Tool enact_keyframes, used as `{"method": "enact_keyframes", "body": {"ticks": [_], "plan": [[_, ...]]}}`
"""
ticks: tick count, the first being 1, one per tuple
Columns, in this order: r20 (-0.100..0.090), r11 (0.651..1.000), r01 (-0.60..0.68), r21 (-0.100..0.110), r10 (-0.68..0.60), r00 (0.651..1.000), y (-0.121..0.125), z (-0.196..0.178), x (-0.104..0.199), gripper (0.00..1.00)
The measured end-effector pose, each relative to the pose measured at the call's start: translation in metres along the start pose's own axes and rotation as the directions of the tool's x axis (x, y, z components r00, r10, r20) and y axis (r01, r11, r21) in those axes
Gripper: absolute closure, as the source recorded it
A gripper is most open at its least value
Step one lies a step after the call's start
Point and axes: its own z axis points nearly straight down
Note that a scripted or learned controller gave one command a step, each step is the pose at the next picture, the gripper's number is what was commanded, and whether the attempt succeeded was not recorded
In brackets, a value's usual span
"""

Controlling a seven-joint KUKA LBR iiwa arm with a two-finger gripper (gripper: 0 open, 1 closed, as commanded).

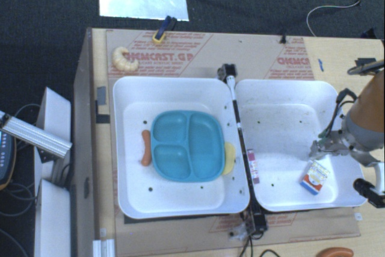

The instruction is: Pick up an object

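The landmark here is the black divider strip (pixel 239 129) where the two white bins meet.

To the right of the strip, the right bin (pixel 283 93) holds one thing: a small white carton with orange and blue print (pixel 315 178), lying tilted on the bin floor near the bin's front right corner, well apart from the strip. The bare white floor between the carton and the strip is wide and open, as is the back half of that bin. The carton sits close to the front wall and the right wall, so room is tight on those two sides.

The arm (pixel 367 114) comes in over the right bin's far edge, farthest from the strip. Its pincer (pixel 325 150) hangs just above and behind the carton, very near its upper edge; whether it touches the carton I cannot tell, and the carton is not seen between the fingers. Whether the pincer is spread or pressed together cannot be told from this view.

To the left of the strip, the left bin (pixel 129 99) holds a blue divided plate (pixel 187 145) in its middle. A yellow piece (pixel 230 157) peeks out from the plate's edge on the strip side, close to the strip. An orange sausage-shaped piece (pixel 146 148) lies beside the plate's far edge. Narrow bands of free floor run around the plate.

Behind the left bin, on the cardboard-covered tabletop (pixel 264 51), a pale curved object (pixel 123 59) rests.
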Motion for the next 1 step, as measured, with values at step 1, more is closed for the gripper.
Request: {"method": "enact_keyframes", "body": {"ticks": [1], "plan": [[0.001, 1.000, 0.002, -0.001, -0.002, 1.000, 0.0267, -0.0980, 0.0000, 1.00]]}}
